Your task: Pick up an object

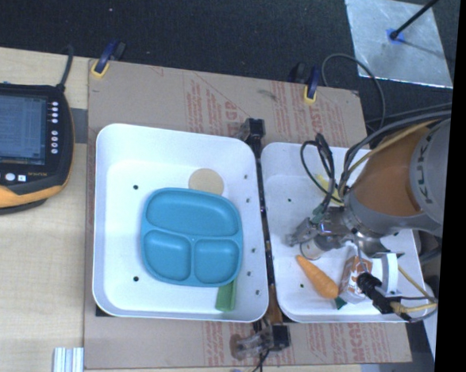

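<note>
The gripper [315, 236] hangs low in the right bin [285, 185], apparently reaching; its state cannot be told. Next, it must close on the carrot [317, 277].

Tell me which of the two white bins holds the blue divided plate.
The left bin. The blue plate lies in it; the right bin holds a carrot instead.

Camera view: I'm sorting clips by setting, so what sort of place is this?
Probably a robotics lab bench: a grey and orange robot arm reaches over two shallow white bins, and a black handheld control pendant lies beside them on clamped brown cardboard.
</note>
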`<state>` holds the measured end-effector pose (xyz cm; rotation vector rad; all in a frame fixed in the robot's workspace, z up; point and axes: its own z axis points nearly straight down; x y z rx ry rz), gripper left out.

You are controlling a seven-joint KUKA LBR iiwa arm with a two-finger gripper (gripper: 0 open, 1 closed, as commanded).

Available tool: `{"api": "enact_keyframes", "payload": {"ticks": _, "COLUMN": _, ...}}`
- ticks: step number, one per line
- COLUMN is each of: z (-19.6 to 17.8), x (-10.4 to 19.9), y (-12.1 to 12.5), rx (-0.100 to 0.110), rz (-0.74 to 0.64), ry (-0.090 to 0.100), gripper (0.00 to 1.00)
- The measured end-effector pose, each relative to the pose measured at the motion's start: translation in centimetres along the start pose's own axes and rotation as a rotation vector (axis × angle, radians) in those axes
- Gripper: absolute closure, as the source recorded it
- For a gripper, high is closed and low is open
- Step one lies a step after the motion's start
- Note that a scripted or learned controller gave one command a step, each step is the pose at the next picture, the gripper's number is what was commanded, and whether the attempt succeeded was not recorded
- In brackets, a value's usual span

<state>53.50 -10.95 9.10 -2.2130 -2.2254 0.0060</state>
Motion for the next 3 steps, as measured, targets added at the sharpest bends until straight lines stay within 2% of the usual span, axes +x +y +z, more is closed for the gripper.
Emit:
{"api": "enact_keyframes", "payload": {"ticks": 1, "z": 0.0, "x": -1.0, "y": -5.9, "rx": -0.001, "rz": 0.000, "ry": 0.000, "gripper": 0.00}}
{"api": "enact_keyframes", "payload": {"ticks": 2, "z": -1.0, "x": -1.0, "y": -5.9, "rx": -0.001, "rz": -0.004, "ry": -0.001, "gripper": 1.00}}
{"api": "enact_keyframes", "payload": {"ticks": 3, "z": -10.1, "x": 4.8, "y": 1.8, "rx": -0.003, "rz": 0.000, "ry": 0.001, "gripper": 1.00}}
